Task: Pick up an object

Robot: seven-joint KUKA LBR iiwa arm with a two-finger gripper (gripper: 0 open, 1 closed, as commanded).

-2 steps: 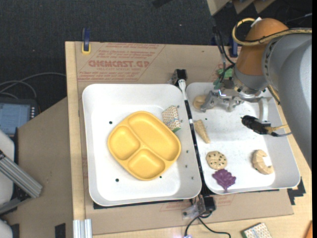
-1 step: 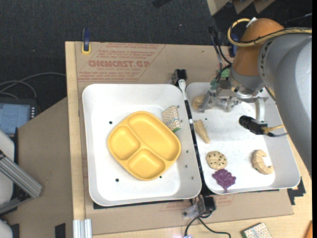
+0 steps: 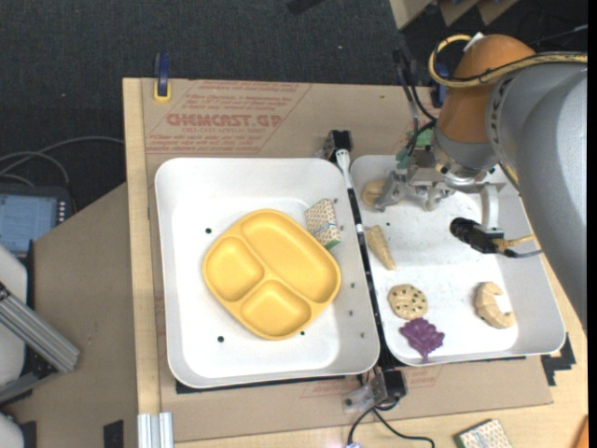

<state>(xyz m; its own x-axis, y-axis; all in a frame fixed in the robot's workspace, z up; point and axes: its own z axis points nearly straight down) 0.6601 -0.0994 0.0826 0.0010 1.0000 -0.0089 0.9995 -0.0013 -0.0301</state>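
Purple grapes (image 3: 422, 335), knobbly and plastic-looking, sat by the right bin's (image 3: 532, 339) near edge, a speckled cookie (image 3: 408, 300) just behind them and a pale croissant (image 3: 492, 305) toward its right edge. At that bin's far left corner the tool (image 3: 417, 192) hung over a tan lump (image 3: 374, 192); I couldn't tell its grip. A yellow three-part plate (image 3: 270, 272) filled the left bin (image 3: 182, 250).

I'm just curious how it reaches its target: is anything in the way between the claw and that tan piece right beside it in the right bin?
Nothing visible is. The gripper hangs at the right bin's far corner, with the tan piece just beside it.
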